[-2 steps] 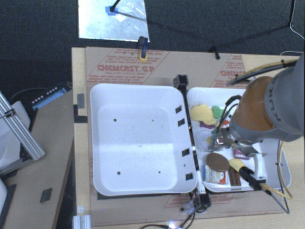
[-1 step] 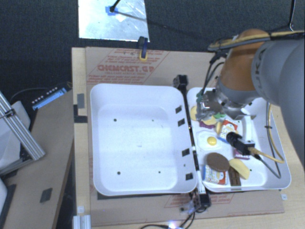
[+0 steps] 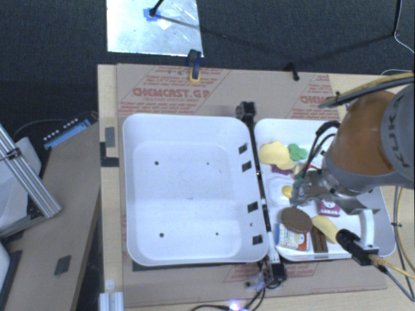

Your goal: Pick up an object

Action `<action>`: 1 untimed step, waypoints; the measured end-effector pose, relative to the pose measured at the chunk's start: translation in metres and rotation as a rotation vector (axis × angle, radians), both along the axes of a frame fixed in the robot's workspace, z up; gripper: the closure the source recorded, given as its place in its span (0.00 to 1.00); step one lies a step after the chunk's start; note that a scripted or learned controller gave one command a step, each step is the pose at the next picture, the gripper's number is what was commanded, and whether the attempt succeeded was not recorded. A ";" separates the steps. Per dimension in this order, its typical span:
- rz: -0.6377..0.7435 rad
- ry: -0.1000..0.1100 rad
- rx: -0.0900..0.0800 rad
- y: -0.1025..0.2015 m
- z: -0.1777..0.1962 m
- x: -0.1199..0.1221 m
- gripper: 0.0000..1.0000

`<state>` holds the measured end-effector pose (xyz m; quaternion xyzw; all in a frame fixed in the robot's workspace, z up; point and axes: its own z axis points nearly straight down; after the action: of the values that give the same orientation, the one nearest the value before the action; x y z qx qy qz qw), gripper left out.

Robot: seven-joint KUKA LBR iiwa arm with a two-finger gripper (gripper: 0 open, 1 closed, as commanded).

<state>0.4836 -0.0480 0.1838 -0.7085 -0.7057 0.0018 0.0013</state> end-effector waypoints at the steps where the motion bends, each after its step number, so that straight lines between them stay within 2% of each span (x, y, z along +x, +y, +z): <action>1: 0.012 -0.006 0.001 0.048 0.000 0.014 1.00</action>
<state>0.4972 0.0000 0.1843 -0.7042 -0.7100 -0.0007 -0.0005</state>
